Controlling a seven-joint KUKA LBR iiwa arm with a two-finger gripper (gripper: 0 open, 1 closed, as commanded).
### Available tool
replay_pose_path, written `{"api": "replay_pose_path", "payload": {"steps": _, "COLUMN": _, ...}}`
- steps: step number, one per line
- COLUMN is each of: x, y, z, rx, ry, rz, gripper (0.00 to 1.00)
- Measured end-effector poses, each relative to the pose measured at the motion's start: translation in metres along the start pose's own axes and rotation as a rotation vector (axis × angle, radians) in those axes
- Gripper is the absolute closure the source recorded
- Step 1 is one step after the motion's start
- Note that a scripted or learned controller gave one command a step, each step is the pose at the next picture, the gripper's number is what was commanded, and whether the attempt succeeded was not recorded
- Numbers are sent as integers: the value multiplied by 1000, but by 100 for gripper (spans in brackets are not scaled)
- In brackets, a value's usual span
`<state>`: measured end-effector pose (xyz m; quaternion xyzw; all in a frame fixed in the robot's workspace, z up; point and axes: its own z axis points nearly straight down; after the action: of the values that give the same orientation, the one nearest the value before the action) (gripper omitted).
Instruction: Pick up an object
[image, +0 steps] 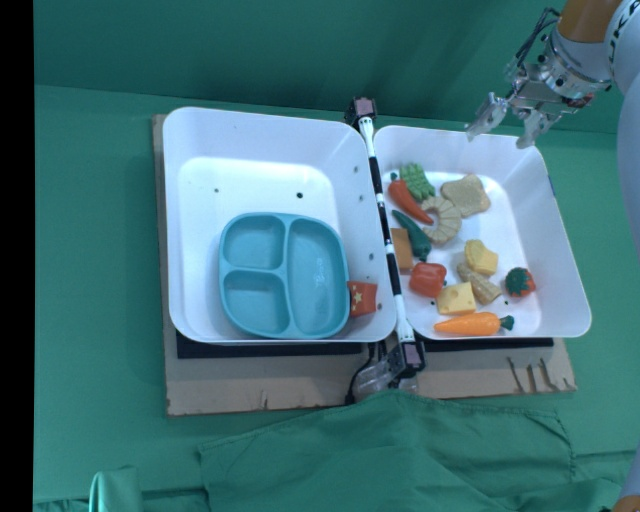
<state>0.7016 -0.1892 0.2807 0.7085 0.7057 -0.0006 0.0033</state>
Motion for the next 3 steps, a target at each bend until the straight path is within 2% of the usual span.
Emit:
{"api": "replay_pose_path", "payload": {"steps": 1, "x": 3, "y": -2, "z": 54, "rx": 7, "ry": 3, "rz": -1, "gripper": 0}}
{"api": "replay_pose_path", "payload": {"steps": 2, "x": 1, "y": 0, "z": 35, "rx": -6, "ry": -2, "rz": 1, "gripper": 100}}
{"api": "replay_pose_path", "payload": {"steps": 3, "x": 31, "y": -2, "z": 86, "rx": 5, "ry": -3, "rz": 2, "gripper": 100}}
